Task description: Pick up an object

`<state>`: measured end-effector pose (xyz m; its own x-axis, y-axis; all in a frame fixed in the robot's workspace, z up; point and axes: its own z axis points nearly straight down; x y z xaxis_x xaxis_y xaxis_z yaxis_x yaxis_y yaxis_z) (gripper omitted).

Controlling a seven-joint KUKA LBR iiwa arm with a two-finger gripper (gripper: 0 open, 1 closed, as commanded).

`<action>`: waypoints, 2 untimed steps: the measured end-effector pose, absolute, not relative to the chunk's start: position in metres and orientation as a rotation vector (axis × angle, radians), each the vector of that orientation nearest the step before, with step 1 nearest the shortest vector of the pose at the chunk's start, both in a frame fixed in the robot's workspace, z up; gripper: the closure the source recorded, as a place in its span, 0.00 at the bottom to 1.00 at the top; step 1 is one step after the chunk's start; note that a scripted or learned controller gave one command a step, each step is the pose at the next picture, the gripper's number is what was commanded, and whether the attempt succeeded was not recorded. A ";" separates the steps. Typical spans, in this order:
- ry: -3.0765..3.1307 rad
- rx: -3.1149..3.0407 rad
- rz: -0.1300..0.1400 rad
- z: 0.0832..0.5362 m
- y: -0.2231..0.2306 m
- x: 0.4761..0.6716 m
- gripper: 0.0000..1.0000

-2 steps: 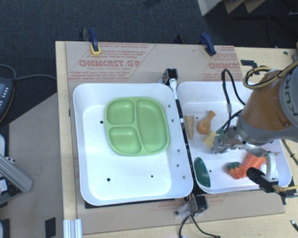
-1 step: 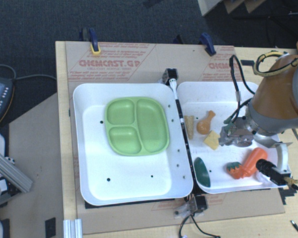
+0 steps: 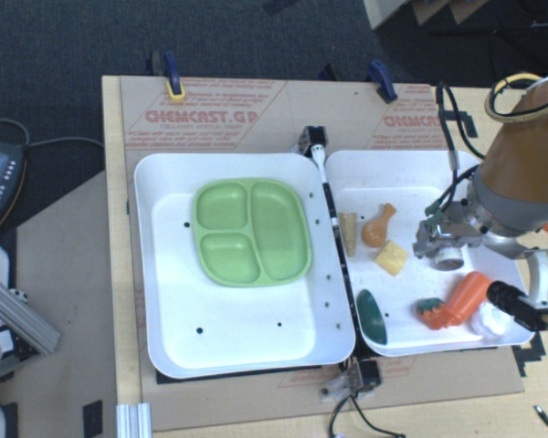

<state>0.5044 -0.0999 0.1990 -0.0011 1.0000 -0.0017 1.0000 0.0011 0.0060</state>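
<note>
Claw (image 3: 443, 245) low over the right bin (image 3: 411, 173), nothing seen between its fingers.

You're looking at the arm (image 3: 521, 167) reaching in from the right, its orange band above the wrist and the claw hanging over the middle of the right bin, but from this angle you cannot tell whether it is open or closed. Your pickable things all lie in that bin: the orange carrot (image 3: 455, 303) with its green top just below the claw, a yellow block (image 3: 392, 258) to the claw's left, a drumstick-shaped toy (image 3: 377, 225) above that block, a tan piece (image 3: 349, 233) against the bin's left wall, and a dark green piece (image 3: 372, 317) at the bin's lower left corner. Over in the left bin (image 3: 164, 272) sits a green divided plate (image 3: 253, 232), well apart from the claw. Both bins rest on the tabletop (image 3: 119, 245).
</note>
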 end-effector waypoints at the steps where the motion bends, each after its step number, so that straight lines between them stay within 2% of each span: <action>1: 2.220 2.216 0.004 0.226 -0.100 0.505 1.00; 2: 2.225 2.214 0.003 0.223 -0.045 0.536 1.00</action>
